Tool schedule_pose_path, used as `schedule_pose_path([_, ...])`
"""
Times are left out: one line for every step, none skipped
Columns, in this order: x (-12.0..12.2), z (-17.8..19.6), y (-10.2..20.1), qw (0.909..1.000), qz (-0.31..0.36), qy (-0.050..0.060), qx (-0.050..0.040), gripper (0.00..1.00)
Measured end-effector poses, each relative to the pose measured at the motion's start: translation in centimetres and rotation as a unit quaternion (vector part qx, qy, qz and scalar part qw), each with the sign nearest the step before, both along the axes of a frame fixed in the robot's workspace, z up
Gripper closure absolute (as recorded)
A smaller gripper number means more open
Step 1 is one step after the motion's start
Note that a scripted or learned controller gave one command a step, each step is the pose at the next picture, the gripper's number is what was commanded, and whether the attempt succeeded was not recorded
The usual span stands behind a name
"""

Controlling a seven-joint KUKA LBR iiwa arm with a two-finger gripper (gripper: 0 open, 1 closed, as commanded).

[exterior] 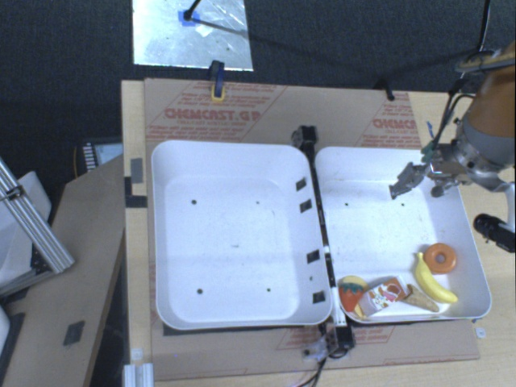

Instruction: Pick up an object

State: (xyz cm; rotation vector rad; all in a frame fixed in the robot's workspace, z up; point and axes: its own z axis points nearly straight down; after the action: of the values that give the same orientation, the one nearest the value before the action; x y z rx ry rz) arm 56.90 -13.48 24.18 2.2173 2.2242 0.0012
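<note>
Gripper (401,189) hung above the right bin (363,232), its state untellable, while the light, firm banana (432,280) seemed best grasped mid-length.

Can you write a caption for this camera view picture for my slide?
Grey arm's tool hovers over the right white bin holding a yellow plastic banana and orange ring.

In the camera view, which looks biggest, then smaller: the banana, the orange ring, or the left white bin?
1. Left bin, by far the biggest.
2. Banana.
3. Orange ring, a bit smaller than the banana.

The banana and ring lie side by side, so that comparison is fair.
</note>
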Motion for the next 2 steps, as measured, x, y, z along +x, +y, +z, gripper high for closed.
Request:
schedule_pose_path([-3.1,19.6,3.1,0.9999,0.003,-0.010,-0.0011,0.00])
schedule_pose_path([-3.7,28.5,11.1,1.0000,0.005,-0.007,0.0009,0.00])
